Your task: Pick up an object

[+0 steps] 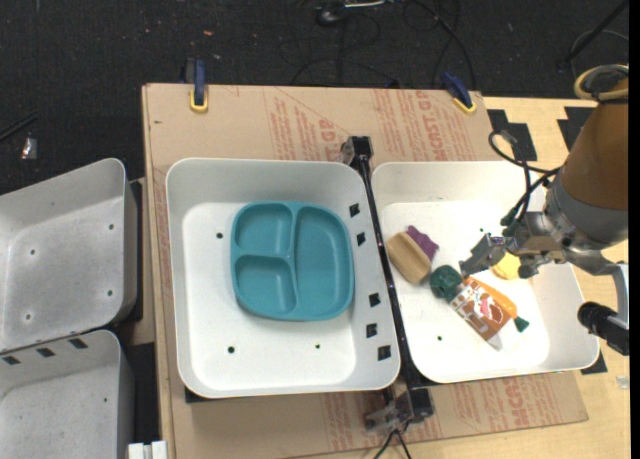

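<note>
Grey and orange, the arm reached into the right bin (560, 352), its jaws low over a yellow object (507, 267); whether they were open or gripping anything, I could not tell. They were probably positioned for that piece. Crowding it lay a dark green object (445, 280), an orange packet (486, 312), a tan block (409, 257) and a purple piece (424, 242). A teal divided plate (293, 261) sat alone in the left bin (200, 347).

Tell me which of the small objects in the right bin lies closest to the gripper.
The yellow object, right beside the gripper. The dark green piece, orange packet, tan block and purple piece lie farther left or lower.
</note>
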Robot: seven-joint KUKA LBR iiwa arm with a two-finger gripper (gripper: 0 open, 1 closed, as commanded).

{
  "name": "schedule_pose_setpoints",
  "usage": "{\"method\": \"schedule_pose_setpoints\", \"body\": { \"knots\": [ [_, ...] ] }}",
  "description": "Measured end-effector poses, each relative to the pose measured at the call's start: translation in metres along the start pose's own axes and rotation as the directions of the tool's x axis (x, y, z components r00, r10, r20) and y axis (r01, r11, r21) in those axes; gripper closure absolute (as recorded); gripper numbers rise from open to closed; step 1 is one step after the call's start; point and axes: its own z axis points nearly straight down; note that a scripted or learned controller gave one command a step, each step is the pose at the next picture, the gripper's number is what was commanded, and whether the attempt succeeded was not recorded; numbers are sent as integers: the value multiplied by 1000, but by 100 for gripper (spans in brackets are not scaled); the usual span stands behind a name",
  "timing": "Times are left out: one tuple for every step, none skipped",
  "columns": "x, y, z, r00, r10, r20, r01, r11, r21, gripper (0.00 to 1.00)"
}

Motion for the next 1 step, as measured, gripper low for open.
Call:
{"method": "schedule_pose_setpoints", "body": {
  "knots": [
    [0, 2, -5, 1000, -3, 2, 3, 1000, -11, 0]
  ]
}}
